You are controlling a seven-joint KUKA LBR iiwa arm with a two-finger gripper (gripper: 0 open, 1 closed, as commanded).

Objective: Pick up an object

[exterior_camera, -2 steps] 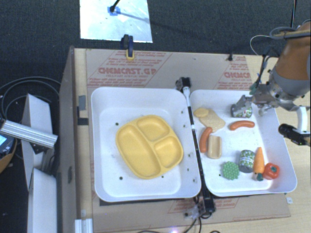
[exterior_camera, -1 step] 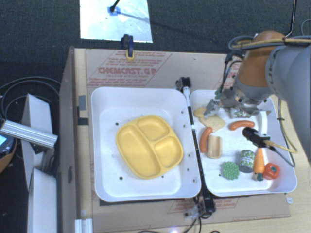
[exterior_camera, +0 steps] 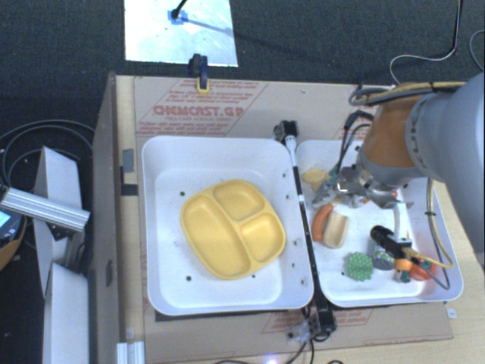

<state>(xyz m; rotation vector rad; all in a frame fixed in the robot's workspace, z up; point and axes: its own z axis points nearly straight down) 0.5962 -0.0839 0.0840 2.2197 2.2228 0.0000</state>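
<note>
Two white bins sat side by side on the surface [exterior_camera: 212,101]. The grey arm [exterior_camera: 447,127] reached in from the right over the right bin [exterior_camera: 341,288]. A yellow divided plate [exterior_camera: 231,226] lay in the left bin [exterior_camera: 163,161]. The gripper [exterior_camera: 339,194] hung low in the right bin's upper left; its spread couldn't be made out. An orange-and-cream piece [exterior_camera: 331,226] lay just below it, a green knobbly ball [exterior_camera: 358,265] nearer the front wall.

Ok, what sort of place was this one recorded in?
Probably a robotics lab test bench, not a home or kitchen: a grey arm reaches over the right bin, next to the left bin, both on a printed cardboard sheet, with an aluminium rail alongside.
</note>
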